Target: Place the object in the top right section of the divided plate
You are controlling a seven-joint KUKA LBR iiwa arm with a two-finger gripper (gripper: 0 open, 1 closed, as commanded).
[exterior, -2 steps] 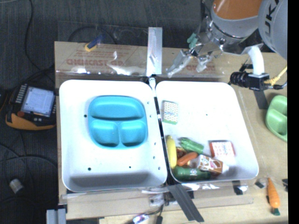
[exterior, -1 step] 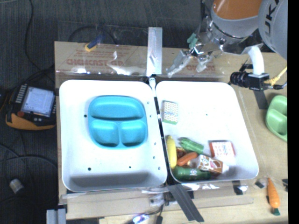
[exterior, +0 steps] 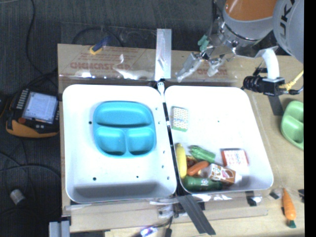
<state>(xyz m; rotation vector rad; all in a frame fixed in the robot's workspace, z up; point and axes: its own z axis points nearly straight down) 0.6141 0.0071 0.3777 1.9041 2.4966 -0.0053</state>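
Camera view showed you a task barely begun: the blue divided plate [exterior: 124, 128] sat bare in the left bin [exterior: 74, 147], while the toy food [exterior: 202, 169] lay heaped in the right bin [exterior: 247, 112]. Your gripper [exterior: 200, 65] hung above the bins' far edge, fingers spread and carrying nothing. Which object was meant, you could not tell.

robot lab, white bins [exterior: 74, 181], cables [exterior: 19, 4]
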